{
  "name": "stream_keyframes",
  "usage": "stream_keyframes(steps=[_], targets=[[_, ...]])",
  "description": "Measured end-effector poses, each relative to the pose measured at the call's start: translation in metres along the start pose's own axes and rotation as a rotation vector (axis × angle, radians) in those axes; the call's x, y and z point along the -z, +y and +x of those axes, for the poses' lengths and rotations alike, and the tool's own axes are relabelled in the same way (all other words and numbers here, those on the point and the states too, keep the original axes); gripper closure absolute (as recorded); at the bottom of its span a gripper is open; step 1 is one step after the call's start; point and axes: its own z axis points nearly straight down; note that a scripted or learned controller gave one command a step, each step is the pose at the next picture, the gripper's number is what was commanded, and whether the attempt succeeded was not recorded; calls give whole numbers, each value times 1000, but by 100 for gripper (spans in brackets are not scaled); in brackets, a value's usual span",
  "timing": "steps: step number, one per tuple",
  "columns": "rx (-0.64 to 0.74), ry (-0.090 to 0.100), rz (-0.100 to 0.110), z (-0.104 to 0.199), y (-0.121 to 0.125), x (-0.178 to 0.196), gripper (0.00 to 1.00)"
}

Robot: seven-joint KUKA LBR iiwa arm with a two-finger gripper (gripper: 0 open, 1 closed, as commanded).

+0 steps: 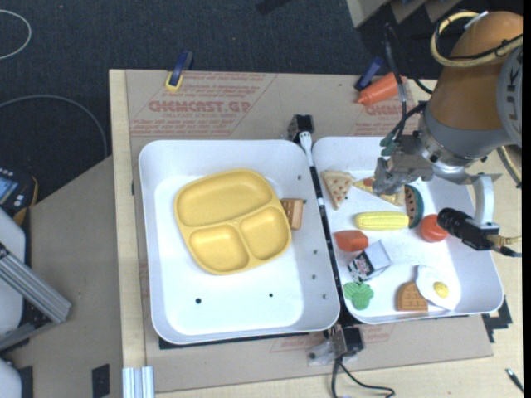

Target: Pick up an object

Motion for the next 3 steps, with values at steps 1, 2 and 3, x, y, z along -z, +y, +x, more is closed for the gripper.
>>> stream_keyframes(steps=[1,2,3], targets=[[-1,-1,0,36,47,-14,100],[-5,-1,0,37,43,-2,100],[-7,-1,9,36,40,-23,100]])
